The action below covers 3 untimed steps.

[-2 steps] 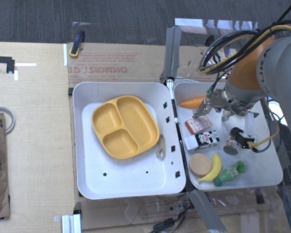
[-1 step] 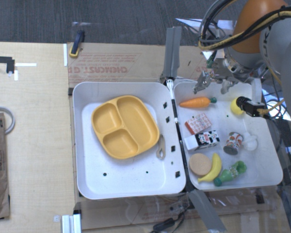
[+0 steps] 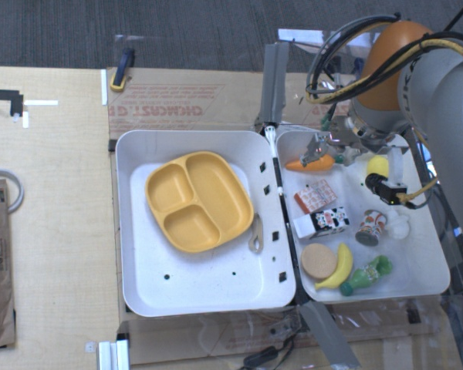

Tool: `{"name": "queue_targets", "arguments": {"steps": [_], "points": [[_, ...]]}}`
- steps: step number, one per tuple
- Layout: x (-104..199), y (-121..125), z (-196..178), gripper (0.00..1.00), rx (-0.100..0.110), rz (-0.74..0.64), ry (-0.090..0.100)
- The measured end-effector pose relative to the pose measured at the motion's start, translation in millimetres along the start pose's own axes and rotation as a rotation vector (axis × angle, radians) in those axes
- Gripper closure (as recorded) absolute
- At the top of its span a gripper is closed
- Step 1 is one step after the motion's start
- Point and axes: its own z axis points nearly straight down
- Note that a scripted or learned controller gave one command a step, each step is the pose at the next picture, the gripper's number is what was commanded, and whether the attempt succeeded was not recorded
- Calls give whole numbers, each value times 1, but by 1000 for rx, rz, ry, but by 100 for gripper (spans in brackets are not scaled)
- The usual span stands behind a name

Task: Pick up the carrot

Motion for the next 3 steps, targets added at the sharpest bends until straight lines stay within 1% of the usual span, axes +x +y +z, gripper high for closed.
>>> {"name": "queue_targets", "arguments": {"steps": [1, 2, 3], "points": [[-6, -7, -69, 0, -3, -41, 0], [1, 1, -74, 0, -4, -94, -1], [-3, 2, 18, 0, -9, -193, -1]]}}
